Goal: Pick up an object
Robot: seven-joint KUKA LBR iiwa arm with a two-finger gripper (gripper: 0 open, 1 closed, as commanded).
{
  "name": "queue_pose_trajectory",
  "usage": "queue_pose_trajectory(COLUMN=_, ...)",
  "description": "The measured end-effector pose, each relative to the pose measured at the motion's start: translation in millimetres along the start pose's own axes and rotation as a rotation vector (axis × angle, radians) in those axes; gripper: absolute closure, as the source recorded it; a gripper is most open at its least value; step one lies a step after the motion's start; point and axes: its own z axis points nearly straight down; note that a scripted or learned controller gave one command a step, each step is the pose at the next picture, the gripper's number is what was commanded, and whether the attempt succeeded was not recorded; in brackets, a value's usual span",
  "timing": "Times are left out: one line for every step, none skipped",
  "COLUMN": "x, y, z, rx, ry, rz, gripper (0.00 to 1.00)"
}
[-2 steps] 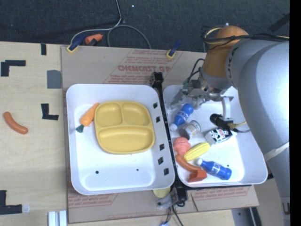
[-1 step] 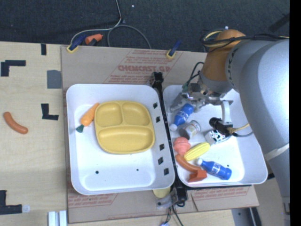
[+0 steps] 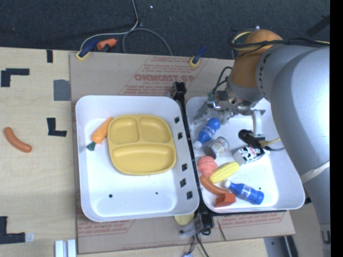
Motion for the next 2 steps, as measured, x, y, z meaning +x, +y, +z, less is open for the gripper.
queue_pose_trajectory(x=-5, y=-16, z=-1, rx=-0.001, ry=-0.001, rz=0.001, gripper=0.0)
queue_pose_trajectory(x=-10, y=0, z=0, rx=-0.001, ry=0.0, rz=-0.001, gripper=0.0)
